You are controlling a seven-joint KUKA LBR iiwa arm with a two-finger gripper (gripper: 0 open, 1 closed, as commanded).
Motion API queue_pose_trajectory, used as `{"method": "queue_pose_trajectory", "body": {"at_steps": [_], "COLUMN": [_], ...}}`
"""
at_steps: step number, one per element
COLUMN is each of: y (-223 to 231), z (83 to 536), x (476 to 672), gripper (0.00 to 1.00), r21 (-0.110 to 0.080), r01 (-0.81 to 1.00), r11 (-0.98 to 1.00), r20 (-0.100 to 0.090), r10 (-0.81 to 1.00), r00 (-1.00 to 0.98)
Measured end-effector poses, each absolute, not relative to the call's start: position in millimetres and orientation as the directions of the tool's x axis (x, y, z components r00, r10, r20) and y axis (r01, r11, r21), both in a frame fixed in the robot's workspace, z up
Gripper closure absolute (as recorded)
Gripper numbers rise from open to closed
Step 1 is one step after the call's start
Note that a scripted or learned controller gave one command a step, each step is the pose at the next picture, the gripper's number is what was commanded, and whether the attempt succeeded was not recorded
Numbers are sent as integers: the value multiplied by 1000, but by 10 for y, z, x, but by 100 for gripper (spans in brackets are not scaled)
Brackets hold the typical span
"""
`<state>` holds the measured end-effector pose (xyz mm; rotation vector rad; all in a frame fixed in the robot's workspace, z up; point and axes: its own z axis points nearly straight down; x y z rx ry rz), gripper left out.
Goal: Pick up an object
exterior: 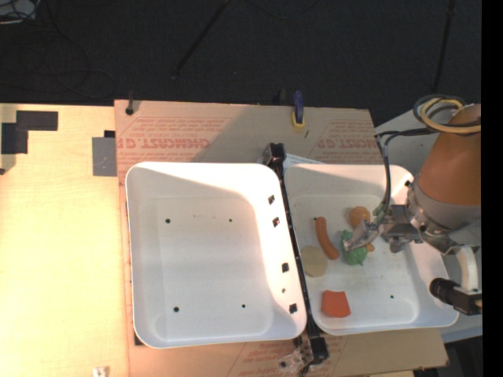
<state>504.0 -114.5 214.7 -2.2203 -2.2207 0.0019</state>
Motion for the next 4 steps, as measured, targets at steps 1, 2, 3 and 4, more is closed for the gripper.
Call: {"method": "queue_pose_trajectory", "body": {"at_steps": [1,2,3,4], "y": [-1150,-1591,-1600,-1610], "z": [2244,862,985,1078], "x": [5041,4753,4753,4748], "gripper": [100,100,100,100], "r21": [-4,-1,-2,-4], "r01": [1000,1000,1000,1000], "r11": [-1,-4,-9,-16], "r20": [1,1,2,2], "r10": [1000,1000,1000,1000], "r00": [1,4,9,16]}}
